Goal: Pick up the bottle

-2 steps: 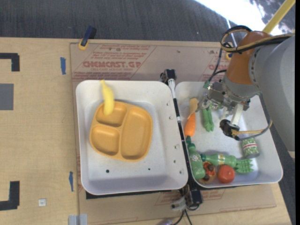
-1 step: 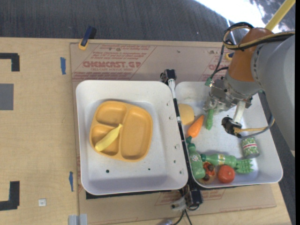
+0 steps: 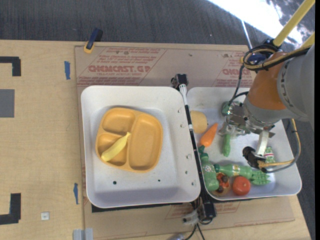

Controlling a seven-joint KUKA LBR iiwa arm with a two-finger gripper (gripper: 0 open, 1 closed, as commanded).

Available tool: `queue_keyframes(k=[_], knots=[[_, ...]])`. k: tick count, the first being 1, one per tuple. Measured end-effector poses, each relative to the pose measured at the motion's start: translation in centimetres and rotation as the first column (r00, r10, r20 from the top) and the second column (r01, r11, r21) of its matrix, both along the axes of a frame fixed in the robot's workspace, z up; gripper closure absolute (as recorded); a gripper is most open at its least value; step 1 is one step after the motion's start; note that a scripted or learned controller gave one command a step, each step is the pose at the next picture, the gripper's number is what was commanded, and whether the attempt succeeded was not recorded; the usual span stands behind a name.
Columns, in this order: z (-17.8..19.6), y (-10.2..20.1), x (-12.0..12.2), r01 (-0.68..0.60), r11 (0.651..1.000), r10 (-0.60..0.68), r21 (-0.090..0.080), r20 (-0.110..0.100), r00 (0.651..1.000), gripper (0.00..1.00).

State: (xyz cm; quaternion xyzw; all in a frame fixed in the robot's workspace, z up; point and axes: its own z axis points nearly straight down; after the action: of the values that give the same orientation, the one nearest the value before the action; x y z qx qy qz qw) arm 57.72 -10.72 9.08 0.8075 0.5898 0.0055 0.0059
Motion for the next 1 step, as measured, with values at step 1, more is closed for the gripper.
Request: queue_keyframes(k=[1], knots=[[0.01, -0.77, -7.47, -0.117, 0.993, 0.117, -0.004, 0.002, 0.993, 1.0]])
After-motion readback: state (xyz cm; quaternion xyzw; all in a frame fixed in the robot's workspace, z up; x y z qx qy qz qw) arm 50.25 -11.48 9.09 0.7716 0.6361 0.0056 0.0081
